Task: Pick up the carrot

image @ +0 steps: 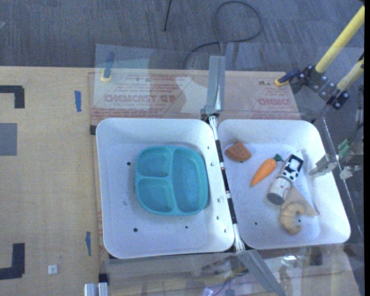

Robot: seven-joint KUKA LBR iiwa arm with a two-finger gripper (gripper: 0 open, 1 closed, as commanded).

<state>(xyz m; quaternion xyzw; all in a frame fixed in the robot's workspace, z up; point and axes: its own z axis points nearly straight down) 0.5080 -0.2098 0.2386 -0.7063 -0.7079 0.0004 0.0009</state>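
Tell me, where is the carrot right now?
The carrot lies in the right bin in the camera view, between the brown cookie-like piece on its left and the small white bottle on its right.

Thin metallic fingers (321,167)

a robotics lab or test workspace, seen from a camera fixed overhead. a pale wooden bench (46,191) carries black corner marks and short strips of blue tape (77,100), the kind used to mark out positions. two shallow white bins (110,144) sit side by side, joined by a metal divider (215,87), with clear plastic sheeting around them. the left bin holds a teal sectioned plate (171,180); the right one holds toy food and a small bottle (284,178), props rather than real groceries. a black cable (231,17) loops over grey carpet (69,29) behind the bench. yellow poles with black clamps (329,55) stand at the upper right, part of some rig.
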